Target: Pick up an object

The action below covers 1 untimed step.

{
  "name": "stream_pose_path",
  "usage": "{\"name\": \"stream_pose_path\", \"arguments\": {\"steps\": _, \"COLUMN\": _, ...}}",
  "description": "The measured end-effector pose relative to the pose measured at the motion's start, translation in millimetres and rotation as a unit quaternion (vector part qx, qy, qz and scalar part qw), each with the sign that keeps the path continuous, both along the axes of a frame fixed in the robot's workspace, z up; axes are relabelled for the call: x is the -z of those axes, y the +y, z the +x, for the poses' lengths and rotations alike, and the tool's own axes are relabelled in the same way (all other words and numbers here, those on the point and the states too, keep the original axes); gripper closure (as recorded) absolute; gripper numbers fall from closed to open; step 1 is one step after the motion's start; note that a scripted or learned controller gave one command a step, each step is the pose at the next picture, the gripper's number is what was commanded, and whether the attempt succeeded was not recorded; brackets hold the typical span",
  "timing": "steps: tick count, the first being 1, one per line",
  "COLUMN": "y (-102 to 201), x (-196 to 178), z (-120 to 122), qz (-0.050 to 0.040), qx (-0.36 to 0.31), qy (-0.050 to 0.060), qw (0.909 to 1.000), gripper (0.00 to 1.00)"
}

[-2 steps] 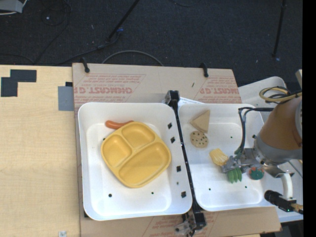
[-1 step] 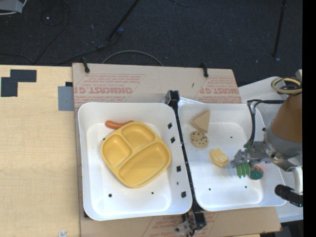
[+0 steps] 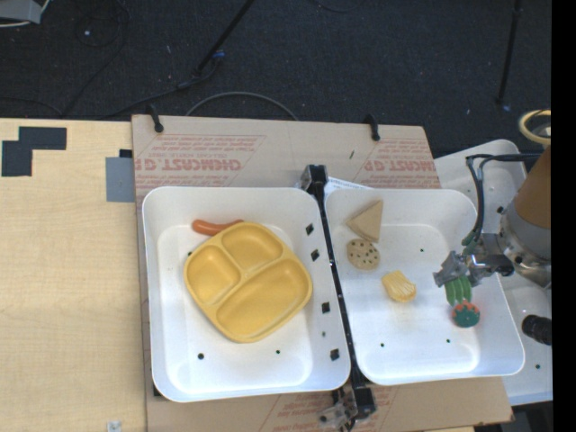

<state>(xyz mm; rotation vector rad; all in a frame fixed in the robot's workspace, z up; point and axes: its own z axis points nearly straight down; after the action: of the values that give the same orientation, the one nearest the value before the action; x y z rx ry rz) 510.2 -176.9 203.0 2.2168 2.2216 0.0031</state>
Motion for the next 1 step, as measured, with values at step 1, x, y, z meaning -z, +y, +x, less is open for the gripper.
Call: {"name": "stream_pose_path", "arguments": {"steps": 1, "y": 3.3, "x": -42.9, "z": 1.6, "qz": 0.0001, "qx": 0.000, "qy": 0.001, "qw": 1.0000, "gripper": 1.00}}
